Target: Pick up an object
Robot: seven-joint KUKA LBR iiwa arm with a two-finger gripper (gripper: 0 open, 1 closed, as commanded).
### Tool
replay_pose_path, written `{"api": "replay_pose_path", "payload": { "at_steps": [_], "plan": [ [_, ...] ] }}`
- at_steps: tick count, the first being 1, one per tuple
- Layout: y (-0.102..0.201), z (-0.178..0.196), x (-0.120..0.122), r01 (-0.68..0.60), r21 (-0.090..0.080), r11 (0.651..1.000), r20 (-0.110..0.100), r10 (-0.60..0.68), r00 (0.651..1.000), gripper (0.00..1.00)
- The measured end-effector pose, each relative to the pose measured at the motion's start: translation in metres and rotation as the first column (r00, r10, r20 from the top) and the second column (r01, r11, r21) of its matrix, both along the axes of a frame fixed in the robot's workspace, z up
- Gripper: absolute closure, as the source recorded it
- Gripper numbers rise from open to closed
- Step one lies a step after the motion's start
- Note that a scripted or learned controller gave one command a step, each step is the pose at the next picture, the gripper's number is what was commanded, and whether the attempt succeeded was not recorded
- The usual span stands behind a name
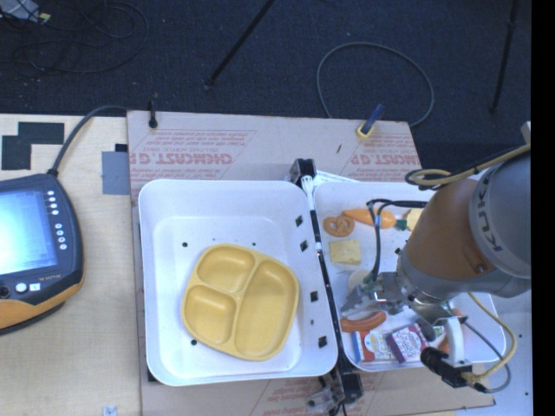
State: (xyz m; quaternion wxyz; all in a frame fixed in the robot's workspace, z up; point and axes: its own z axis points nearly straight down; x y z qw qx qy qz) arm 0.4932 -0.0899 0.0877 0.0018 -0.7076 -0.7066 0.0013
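Low over the right bin [499, 315], the jaws [362, 302] hang above a sausage [362, 321], apparently positioned to grab it; whether they are open I cannot tell.

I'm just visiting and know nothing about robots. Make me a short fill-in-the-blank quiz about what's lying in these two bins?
1. The yellow plastic divided tray lies in the ____ white bin.
2. That tray has ____ compartments.
3. The pretzel-shaped toy lies in the ____ white bin.
4. The grey arm has an ____ band.

Missing words: left; three; right; orange
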Motion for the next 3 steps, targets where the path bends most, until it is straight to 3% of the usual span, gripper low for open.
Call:
{"api": "replay_pose_path", "payload": {
  "at_steps": [1,2,3],
  "plan": [
    [-0.006,0.000,0.020,-0.002,0.003,1.000,-0.002,0.002,1.000,0.00],
    [-0.010,0.000,0.099,-0.003,-0.001,1.000,0.007,0.003,1.000,0.00],
    [-0.006,-0.001,0.148,-0.003,0.000,1.000,0.005,0.003,1.000,0.00]
  ]
}}
